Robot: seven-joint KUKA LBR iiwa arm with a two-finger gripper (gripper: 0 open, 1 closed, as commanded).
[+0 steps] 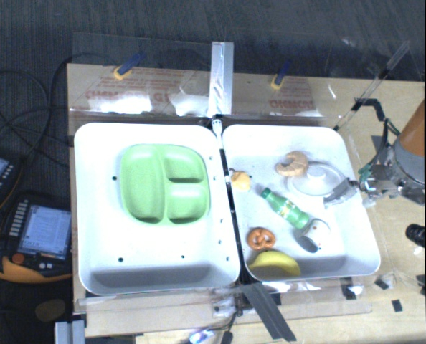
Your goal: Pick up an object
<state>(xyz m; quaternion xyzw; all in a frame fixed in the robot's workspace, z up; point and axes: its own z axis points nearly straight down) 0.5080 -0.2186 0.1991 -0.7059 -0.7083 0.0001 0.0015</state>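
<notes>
Green divided tray (164, 183) in left bin (91, 213); bottle (285, 208), pretzel (260, 238), banana (275, 264) in right bin (356, 242).

Faint reddish print on the plastic sheet (127, 92) behind the bins, not legible

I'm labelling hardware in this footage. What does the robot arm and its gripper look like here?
At the right edge, the arm shows an orange band above a grey wrist. Its gripper is pale metallic grey, with a teal-green spot and dark fittings on the wrist block behind it.

Divided plate (164, 183) in left bin (91, 213), bottle (285, 207) mid right bin (349, 192), pretzel (260, 238) behind banana (275, 264)
</notes>
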